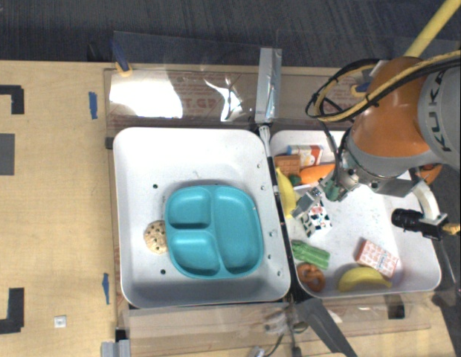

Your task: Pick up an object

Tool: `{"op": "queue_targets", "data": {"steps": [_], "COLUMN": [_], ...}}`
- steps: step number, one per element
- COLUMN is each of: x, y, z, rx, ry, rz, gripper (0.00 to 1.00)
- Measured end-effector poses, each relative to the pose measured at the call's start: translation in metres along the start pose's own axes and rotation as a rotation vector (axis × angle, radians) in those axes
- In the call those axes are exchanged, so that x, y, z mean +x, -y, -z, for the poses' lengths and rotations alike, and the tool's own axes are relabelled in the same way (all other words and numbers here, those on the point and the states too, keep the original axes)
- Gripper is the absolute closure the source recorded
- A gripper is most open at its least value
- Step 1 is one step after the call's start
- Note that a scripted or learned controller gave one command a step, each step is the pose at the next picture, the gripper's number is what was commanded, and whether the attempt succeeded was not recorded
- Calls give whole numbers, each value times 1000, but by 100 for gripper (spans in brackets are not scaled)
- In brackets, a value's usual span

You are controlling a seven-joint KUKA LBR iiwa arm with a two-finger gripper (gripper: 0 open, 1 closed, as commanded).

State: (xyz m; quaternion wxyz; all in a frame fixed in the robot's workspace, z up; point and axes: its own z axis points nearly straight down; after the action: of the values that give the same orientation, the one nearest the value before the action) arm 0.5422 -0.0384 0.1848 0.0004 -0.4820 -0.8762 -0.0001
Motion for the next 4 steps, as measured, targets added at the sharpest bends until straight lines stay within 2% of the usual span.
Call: {"op": "queue_targets", "data": {"steps": [1,2,3,4], "x": [7,-2,-50,7], "y": [-68,5,-11,1], "z": [0,0,0,0], "rx": [-5,-1,-3,0], "ry": [4,2,4,0], "rz": [338,524,-152,76], "gripper": [0,0,0,0]}}
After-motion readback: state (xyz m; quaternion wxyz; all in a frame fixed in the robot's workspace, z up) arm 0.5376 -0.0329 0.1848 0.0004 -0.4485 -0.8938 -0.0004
